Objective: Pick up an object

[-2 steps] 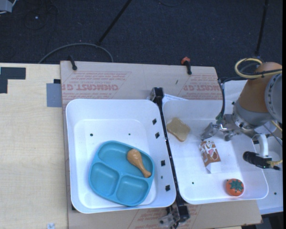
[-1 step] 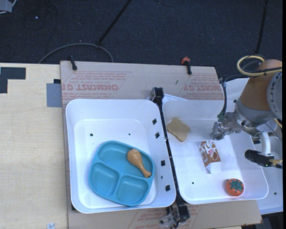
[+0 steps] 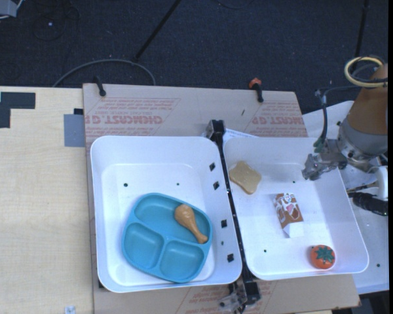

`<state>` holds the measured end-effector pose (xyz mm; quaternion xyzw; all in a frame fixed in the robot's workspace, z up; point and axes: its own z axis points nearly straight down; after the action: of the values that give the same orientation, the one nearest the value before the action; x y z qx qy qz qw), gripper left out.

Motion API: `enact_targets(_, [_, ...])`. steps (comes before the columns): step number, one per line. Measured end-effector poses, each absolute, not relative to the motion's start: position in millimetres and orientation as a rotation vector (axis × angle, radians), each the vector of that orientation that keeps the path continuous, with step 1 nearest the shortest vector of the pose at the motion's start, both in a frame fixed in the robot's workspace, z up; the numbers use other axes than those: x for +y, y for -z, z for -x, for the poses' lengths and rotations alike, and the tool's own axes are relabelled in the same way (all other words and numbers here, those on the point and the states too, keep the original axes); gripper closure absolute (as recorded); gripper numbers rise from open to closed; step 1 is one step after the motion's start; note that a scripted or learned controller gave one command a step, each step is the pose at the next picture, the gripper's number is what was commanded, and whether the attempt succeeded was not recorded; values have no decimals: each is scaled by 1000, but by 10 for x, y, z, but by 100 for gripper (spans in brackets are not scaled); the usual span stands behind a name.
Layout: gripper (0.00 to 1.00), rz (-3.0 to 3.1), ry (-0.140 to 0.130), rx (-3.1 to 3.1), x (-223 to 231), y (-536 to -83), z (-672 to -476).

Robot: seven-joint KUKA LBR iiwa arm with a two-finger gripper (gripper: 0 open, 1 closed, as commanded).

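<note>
From my seat I see two white bins side by side on a cardboard sheet. The left bin (image 3: 111, 175) carries a blue divided plate (image 3: 158, 244), and a tan toy drumstick (image 3: 192, 222) lies across the plate's upper right compartment, its thin end pointing toward the lower right.

The right bin (image 3: 344, 221) holds three loose things, well apart from one another. A beige slice of toy bread (image 3: 245, 176) sits near the upper left corner, just beside the black divider (image 3: 226, 201) between the bins. A small brown and white packet (image 3: 289, 214) lies near the middle, long axis running up and down the view. An orange round toy with a green spot (image 3: 321, 256) rests near the lower right corner, close to the bin wall.

The arm comes in from the right, its orange band high at the edge of the view. The gripper (image 3: 312, 165) hangs over the upper right part of the right bin, near the far wall. I see nothing between its fingers; whether they are parted or closed I cannot tell, since the metal is small and dark against the wall.

The packet is the nearest object to the gripper, down and to its left with bare bin floor between them. Cables trail beside the wrist at the bin's right rim
</note>
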<state>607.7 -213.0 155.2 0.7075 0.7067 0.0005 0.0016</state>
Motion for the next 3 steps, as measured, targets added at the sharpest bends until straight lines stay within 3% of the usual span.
enact_targets(2, [100, -2217, -2, 2222, -2065, -2612, -6054])
enact_targets(3, [100, -2219, 0, 2228, -1523, -2660, -6006])
